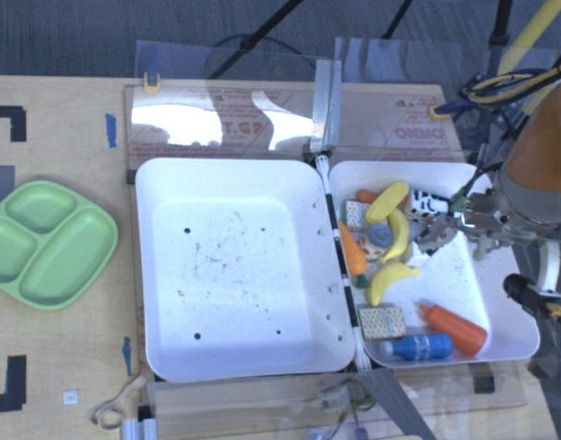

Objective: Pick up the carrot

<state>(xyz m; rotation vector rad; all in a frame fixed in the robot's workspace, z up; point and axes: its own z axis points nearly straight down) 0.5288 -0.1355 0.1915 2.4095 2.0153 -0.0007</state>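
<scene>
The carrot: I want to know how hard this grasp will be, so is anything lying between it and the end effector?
Yes. The orange carrot lies along the right bin's left wall. The end effector sits to its right, and between them lie the curved yellow bananas and a small round grey object, crowding the carrot's open side.

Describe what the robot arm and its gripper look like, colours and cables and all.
The arm is grey with a broad orange band above the wrist. Yellow and blue cables run by it. The gripper is a small grey and black metal assembly.
</scene>
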